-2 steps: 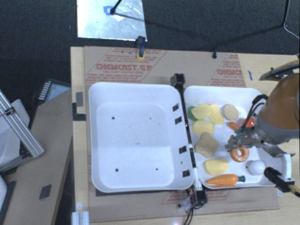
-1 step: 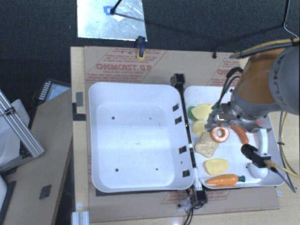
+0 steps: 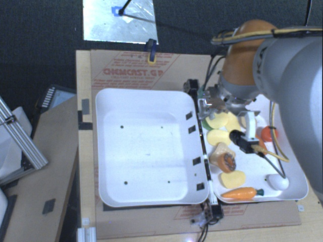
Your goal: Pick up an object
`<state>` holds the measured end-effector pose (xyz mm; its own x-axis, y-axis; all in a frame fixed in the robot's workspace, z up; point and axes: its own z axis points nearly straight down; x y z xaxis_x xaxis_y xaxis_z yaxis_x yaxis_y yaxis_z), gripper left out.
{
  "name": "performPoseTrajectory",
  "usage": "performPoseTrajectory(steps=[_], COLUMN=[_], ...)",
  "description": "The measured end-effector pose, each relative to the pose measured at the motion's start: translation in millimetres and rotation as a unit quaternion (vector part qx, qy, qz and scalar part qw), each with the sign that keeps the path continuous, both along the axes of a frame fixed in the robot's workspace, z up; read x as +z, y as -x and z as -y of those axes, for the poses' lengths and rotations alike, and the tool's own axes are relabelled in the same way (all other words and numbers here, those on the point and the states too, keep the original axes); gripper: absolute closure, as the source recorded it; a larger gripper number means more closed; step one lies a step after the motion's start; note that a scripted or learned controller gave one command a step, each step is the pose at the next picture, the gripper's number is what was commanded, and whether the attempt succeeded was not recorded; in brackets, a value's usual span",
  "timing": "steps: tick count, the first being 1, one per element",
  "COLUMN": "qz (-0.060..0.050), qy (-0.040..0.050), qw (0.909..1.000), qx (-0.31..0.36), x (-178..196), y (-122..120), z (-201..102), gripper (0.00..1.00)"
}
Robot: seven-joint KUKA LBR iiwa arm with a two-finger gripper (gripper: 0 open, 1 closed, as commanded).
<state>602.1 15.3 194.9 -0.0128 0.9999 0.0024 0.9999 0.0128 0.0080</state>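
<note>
The right bin (image 3: 298, 185) holds several small toy foods. Pale yellow pieces lie at its left side (image 3: 218, 136) and lower down (image 3: 233, 178). Between them sits a tan lump with an orange and dark end (image 3: 223, 158). An orange carrot with a green tip (image 3: 241, 193) lies along the front wall. A red piece (image 3: 267, 133) and a white egg-like thing (image 3: 277, 182) sit further right. My gripper (image 3: 211, 107) is low over the bin's back left corner, just above another yellow piece (image 3: 220, 120). The grey arm and orange band hide the bin's back part.
The left bin (image 3: 146, 150) stands beside the right one, and black clips run along their shared wall. Both rest on a cardboard sheet (image 3: 136, 69). A shiny metal plate (image 3: 118, 14) lies behind it, and a metal rail (image 3: 20, 140) stands at far left.
</note>
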Motion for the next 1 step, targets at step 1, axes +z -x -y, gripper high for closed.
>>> performPoseTrajectory(steps=[1], qz=[0.003], qy=[-0.0011], qw=[1.0000], qx=[0.000], x=[93.2], y=[-25.5], z=[-79.4], gripper=[1.00])
